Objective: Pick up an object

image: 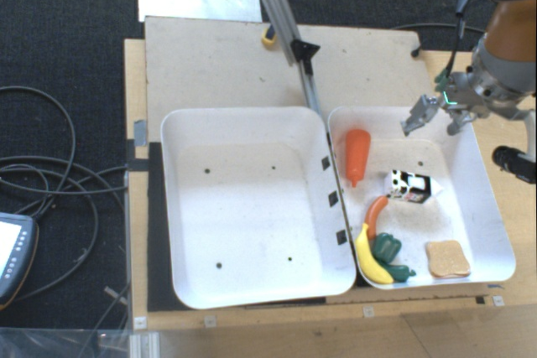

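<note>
My gripper hangs over the far edge of the right bin, its two fingers spread apart and open with nothing between them. Below it in that bin lie an orange carrot at the far left and a black-and-white toy near the middle. Nearer the front are a small red-orange pepper, a yellow banana, a green pepper and a tan slice of bread. The gripper touches none of them.
The left bin sits beside the right one, sharing a middle wall. A slanted grey metal pole crosses the back of the bench down to the bins' divider. Cables and a tablet lie on the floor at left.
</note>
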Controlling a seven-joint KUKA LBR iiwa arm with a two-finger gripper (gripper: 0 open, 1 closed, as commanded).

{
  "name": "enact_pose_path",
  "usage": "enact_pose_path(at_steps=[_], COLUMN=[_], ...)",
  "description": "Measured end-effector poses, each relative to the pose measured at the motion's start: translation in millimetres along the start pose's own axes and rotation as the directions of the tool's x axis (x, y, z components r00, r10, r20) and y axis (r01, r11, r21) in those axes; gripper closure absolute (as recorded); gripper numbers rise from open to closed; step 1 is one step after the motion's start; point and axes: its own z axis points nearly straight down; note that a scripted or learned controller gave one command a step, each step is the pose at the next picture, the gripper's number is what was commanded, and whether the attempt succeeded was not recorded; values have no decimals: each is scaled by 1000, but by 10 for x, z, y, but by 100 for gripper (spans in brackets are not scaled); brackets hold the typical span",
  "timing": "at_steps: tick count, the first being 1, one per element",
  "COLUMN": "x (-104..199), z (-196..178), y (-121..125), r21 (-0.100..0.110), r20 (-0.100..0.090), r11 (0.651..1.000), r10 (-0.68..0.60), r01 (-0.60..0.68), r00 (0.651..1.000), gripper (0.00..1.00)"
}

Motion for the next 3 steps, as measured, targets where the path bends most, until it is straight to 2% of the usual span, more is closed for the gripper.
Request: enact_pose_path(at_steps=[1,2,3], x=[-2,-97,-125], z=[-22,504,1028], y=[6,49,-53], r21=[-4,1,2], r20=[1,1,0], r11=[1000,1000,1000], r10=[1,5,5], r01=[-1,-5,-5], r00=[1000,1000,1000], gripper=[0,0,0])
